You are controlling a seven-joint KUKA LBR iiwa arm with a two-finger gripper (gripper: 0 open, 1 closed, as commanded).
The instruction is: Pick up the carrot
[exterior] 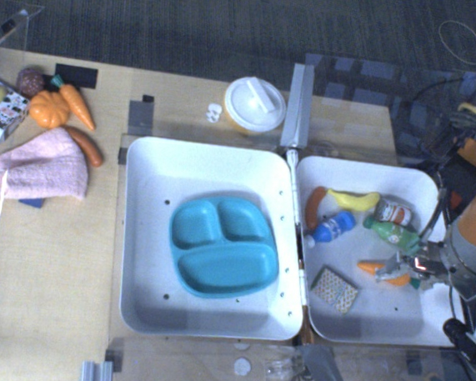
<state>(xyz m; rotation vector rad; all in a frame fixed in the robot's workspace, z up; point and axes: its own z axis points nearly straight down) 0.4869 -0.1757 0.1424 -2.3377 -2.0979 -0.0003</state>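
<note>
Camera view shows the small orange toy carrot lying in the right white bin, touching the end effector, whose open-or-closed state I cannot tell; it probably feels light, hard and slippery, so grab its middle.

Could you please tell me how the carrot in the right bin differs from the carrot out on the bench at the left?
The carrot in the right bin lies nearly level beside the gripper; the bench carrot lies slanted beside a small pumpkin. The bin carrot looks smaller. The bench one shows a green top. Both are orange.
</note>
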